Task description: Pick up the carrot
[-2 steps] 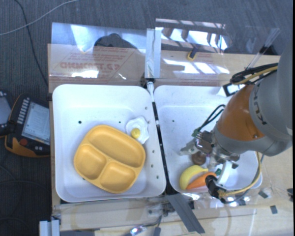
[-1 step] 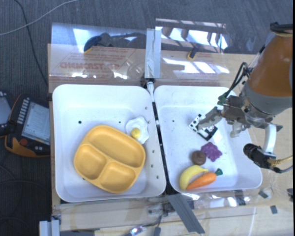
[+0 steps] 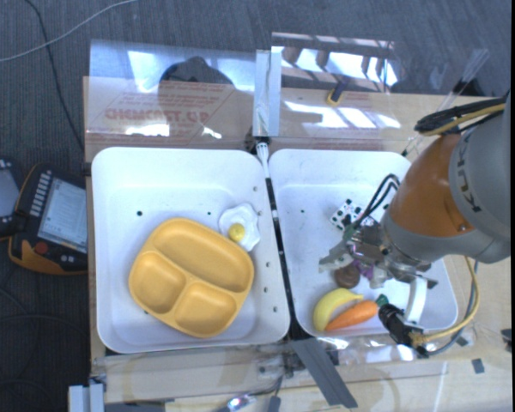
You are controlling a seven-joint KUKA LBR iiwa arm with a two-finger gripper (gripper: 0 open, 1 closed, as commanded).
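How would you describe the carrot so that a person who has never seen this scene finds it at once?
Look in the right white bin, at its near edge under the arm's end effector. The carrot lies there against a yellow lemon. It is the orange, tapered thing; the lemon is rounder and yellow.

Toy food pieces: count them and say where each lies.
4: fried egg in left bin by the yellow tray; lemon, carrot, brown piece in right bin. The arm may hide more.

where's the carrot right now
The carrot lies in the right bin, near its front edge, against the yellow lemon and just below the gripper.
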